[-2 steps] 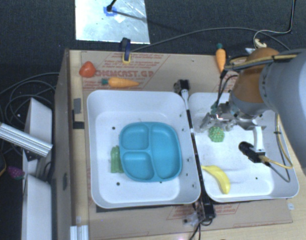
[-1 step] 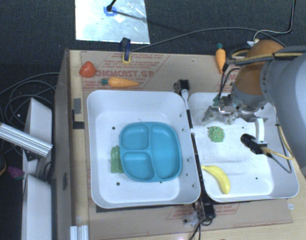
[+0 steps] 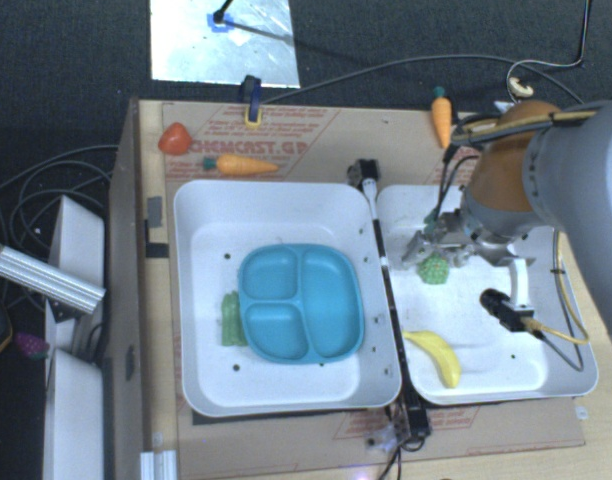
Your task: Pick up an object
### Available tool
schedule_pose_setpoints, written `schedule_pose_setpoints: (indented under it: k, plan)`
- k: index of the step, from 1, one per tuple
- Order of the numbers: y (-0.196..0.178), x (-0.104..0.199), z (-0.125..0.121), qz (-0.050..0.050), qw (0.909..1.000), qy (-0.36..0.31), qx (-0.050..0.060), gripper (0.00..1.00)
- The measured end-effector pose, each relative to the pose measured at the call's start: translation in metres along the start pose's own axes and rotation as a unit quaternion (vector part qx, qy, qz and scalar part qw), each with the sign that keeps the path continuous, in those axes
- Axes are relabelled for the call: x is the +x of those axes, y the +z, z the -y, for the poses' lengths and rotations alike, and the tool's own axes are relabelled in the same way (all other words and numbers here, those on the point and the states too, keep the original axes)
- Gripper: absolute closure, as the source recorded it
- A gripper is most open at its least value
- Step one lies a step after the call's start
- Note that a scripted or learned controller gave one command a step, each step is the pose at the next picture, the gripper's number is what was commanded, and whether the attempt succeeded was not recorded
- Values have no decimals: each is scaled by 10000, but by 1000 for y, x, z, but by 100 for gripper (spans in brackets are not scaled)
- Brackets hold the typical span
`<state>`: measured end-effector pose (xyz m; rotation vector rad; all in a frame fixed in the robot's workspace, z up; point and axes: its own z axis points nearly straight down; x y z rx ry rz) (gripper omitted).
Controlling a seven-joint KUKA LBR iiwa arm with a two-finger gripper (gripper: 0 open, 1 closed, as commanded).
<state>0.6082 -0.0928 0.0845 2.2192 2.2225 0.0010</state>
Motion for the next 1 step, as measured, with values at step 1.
schedule_pose_setpoints:
  k: [1]
  plan:
    - [-11, 0, -1, 0, 10000, -3, -16, 100]
